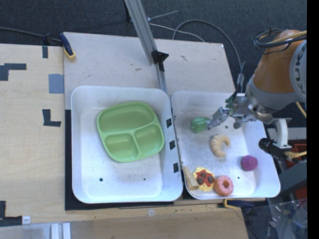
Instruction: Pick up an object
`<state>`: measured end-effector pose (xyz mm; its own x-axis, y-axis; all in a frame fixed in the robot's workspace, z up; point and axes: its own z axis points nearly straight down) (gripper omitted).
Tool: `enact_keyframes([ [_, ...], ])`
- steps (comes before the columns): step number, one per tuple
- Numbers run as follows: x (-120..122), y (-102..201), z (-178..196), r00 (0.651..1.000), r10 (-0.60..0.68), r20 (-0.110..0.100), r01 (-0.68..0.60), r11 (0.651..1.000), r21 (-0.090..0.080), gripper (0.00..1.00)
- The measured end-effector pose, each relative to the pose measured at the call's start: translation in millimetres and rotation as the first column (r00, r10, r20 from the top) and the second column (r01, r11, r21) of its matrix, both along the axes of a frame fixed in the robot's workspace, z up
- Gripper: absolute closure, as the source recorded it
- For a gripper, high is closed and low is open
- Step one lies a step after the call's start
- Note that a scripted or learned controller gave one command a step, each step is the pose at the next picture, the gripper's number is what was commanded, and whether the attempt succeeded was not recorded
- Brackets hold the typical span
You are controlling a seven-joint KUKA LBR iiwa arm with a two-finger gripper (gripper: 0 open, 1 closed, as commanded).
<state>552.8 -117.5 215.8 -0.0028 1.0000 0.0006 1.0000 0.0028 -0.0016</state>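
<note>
where the grey arm with its orange band (pixel 279 59) reaches in over the right bin (pixel 259 183), its pincer (pixel 225 117) hangs above the upper part of that bin, and two fingers show, one (pixel 218 117) slanting down toward the green toy (pixel 199 124) and one (pixel 238 122) farther back toward the arm, with a clear gap between them; the pincer stands spread and nothing sits between its fingers. the green toy lies on the floor of the right bin near its left wall, just beside the tip of the nearer finger, though whether the two touch cannot be told. below the green toy and a little toward the arm lies a pale croissant (pixel 220 145), apart from it. farther from the green toy, toward the right bin's outer side, rests a purple ball (pixel 249 162). along the near edge of the right bin, well below the green toy, sit a slice of pizza (pixel 201 178) and a pink donut (pixel 223 185), touching or nearly so. on the other side of the green toy, across the walls where the two bins meet, the left bin (pixel 84 183) holds a green divided plate (pixel 130 131), lying flat in its upper middle. both bins rest on the table (pixel 30 148), and a slanted metal bar (pixel 142 21) rises above the green toy, beyond the bins.
</note>
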Motion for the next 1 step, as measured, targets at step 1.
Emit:
enact_keyframes([
  [1,0.0,-0.2,0.1,1.0,-0.001,0.0,0.001,1.0,0.0,0.0],
])
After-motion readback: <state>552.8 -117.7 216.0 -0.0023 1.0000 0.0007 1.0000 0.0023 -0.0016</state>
